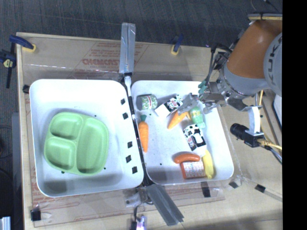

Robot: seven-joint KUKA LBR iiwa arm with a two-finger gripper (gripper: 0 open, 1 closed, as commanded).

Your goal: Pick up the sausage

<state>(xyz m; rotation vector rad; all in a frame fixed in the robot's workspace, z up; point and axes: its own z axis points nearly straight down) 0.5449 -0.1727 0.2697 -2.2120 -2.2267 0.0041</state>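
Sausage (pixel 186 157): lying in the right bin (pixel 158 174) toward its near edge, reddish-orange, stretched roughly left to right; it is sitting just above a red-labelled can (pixel 194 170) and just left of a banana (pixel 207 164), well apart from the pincer.

Pincer (pixel 197 101): hanging over the far right part of the right bin, close to the orange pepper and a green bottle; whether it is spread or pressed together cannot be told from this slant, and nothing is showing between its tips.

Arm (pixel 252 56): reaching in from the right, its orange band sitting above the grey wrist.

Right bin, other things: a carrot (pixel 143 134) is lying along the left wall, pointing toward the near side; a small green-labelled can (pixel 147 101) is resting in the far left corner; a black-and-white carton (pixel 171 104) is lying beside it; an orange pepper (pixel 176 119) is lying near the middle; a green bottle (pixel 196 117) is lying just right of the pepper; a second black-and-white carton (pixel 194 137) is lying between the bottle and the sausage.

Left bin (pixel 43 92): holding a green divided plate (pixel 76 142) with three compartments, sitting left of centre.

Desk (pixel 72 56): carrying both bins side by side, with blue clamps (pixel 22 43) gripping its far edge.
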